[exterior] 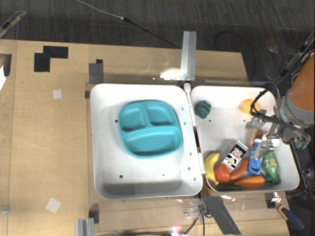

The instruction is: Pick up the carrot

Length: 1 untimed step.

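Note:
The carrot (252, 182) is an orange tapered piece lying along the front wall of the right bin (221, 95). It rests at the bottom of a pile of toy food. My gripper (262, 135) hangs over the right side of that bin, above and slightly right of the carrot, just over a blue item (255, 162). Nothing of the carrot is seen lifted; it rests on the bin floor. The grey arm with its orange band (301, 90) enters from the right.
Packed around the carrot are a red tomato (222, 174), a yellow banana (210, 162), a black-and-white box (236, 155) and a green item (270, 168). A teal lump (202, 109) and an orange-yellow piece (246, 105) lie at the back. The left bin (106, 181) holds a teal divided plate (148, 128).

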{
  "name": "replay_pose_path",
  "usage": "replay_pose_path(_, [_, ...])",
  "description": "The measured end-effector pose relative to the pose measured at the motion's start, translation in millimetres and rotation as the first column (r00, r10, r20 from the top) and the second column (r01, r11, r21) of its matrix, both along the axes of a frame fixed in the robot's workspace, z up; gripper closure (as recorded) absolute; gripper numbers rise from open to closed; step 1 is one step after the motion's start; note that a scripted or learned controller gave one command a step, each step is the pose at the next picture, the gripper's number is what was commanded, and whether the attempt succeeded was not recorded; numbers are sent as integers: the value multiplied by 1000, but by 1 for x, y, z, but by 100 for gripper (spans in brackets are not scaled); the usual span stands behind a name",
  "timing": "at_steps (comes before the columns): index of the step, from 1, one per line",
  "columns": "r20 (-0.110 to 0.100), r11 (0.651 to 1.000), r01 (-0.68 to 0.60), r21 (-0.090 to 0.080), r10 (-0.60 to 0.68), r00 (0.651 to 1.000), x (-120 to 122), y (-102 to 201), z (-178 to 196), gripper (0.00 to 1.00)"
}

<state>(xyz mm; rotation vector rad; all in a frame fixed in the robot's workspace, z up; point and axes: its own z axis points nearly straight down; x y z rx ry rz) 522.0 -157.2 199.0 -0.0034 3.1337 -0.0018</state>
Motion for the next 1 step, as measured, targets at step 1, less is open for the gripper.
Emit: replay_pose_path(1, [12, 998, 64, -3, -64, 998, 9, -49, -108, 0])
